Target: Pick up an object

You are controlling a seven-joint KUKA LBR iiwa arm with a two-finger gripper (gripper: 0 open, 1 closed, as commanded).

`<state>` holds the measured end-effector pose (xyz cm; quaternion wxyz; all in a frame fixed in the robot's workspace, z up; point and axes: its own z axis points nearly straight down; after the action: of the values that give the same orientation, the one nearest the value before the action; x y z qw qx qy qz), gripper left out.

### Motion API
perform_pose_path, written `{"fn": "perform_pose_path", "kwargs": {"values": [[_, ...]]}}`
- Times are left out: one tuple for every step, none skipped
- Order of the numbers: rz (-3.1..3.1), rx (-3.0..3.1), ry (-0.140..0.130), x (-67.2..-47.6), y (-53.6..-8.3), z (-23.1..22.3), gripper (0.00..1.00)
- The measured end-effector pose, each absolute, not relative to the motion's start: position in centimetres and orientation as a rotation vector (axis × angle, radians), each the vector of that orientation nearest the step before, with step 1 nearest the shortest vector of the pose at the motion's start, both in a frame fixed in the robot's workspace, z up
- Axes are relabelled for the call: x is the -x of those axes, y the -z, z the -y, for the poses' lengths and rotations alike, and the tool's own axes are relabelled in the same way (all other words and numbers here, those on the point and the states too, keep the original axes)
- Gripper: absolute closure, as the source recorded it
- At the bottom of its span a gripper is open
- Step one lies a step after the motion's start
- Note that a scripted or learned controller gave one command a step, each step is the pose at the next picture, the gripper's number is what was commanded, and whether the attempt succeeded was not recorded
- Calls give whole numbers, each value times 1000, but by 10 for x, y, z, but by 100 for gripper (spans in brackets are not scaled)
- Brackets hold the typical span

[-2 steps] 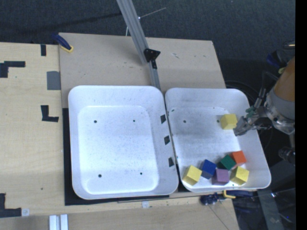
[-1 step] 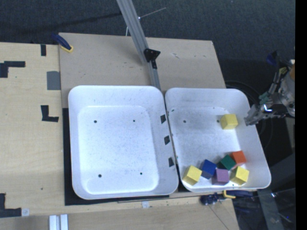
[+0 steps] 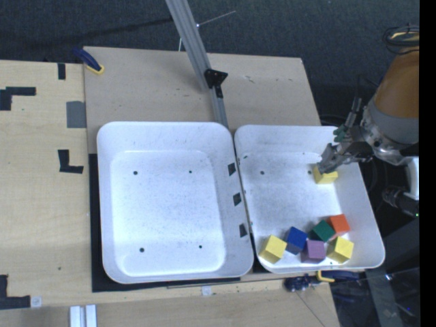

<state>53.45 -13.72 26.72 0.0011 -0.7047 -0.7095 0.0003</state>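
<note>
My gripper (image 3: 330, 163) hangs low over the right bin (image 3: 286, 182), near its right wall. Its fingertips come down onto a yellow block (image 3: 325, 176) that rests on the bin floor, and the fingers cover the block's top. A cluster of blocks lies at the bin's front: a yellow block (image 3: 274, 248), a blue block (image 3: 296, 238), a purple block (image 3: 315, 250), a green block (image 3: 323, 231), an orange block (image 3: 338, 223) and another yellow block (image 3: 343, 248).
The left bin (image 3: 167, 196) sits beside the right one, sharing a raised rim. A grey metal pole (image 3: 194, 39) slants down to the bins' back edge. The arm's orange band (image 3: 402, 87) stands at the far right.
</note>
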Motion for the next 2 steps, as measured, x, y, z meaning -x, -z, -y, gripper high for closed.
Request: {"fn": "perform_pose_path", "kwargs": {"values": [[2229, 2211, 0, -554, -263, 76, 100], [2226, 2212, -3, -565, -246, 27, 100]]}}
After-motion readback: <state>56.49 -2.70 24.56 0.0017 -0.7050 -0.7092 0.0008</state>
